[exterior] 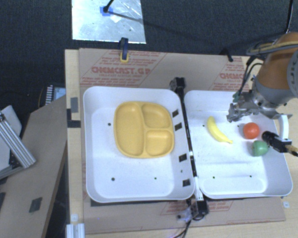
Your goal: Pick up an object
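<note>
Banana [218, 131], tomato [251, 130] and green ball [260, 148] are sitting in the right bin [238, 182]; yellow tray [142, 129] is lying in the left bin [104, 177]. Tool [234, 114] is hovering at the banana's 1 o'clock, honestly can't tell its grip. Cardboard-covered worktop [154, 66], dark carpet [30, 29].

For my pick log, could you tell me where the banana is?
The banana lies in the right bin, toward its left side, left of the red ball and below-left of the gripper.

You see a yellow divided plate [143, 129] in the left bin [97, 182], well left of the fingers.
</note>
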You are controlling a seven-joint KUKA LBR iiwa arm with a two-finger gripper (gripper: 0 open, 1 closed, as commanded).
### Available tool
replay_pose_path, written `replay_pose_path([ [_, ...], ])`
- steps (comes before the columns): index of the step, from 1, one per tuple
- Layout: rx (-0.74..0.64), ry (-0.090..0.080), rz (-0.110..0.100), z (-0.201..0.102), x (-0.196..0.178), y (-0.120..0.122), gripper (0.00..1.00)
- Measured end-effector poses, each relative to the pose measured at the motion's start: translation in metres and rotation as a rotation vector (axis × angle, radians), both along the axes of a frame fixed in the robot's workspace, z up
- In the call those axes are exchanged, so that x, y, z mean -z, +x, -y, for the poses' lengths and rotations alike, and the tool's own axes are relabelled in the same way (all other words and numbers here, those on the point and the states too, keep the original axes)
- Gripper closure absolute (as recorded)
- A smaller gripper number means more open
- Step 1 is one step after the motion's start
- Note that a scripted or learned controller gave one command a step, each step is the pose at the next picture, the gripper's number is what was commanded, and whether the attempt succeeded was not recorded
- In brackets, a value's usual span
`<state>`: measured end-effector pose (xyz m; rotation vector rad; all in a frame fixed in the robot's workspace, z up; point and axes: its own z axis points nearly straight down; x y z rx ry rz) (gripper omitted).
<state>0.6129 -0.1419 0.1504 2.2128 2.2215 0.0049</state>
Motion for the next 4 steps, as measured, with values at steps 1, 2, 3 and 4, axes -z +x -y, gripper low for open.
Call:
replay_pose_path([
  [1,0.003,0.0,0.0,0.006,-0.047,-0.004,1.0],
  [2,0.0,0.001,-0.003,0.006,-0.065,-0.003,1.0],
  [3,-0.006,0.004,-0.006,-0.051,-0.057,-0.008,1.0],
  [4,-0.006,0.003,-0.005,-0.098,-0.058,-0.004,1.0],
])
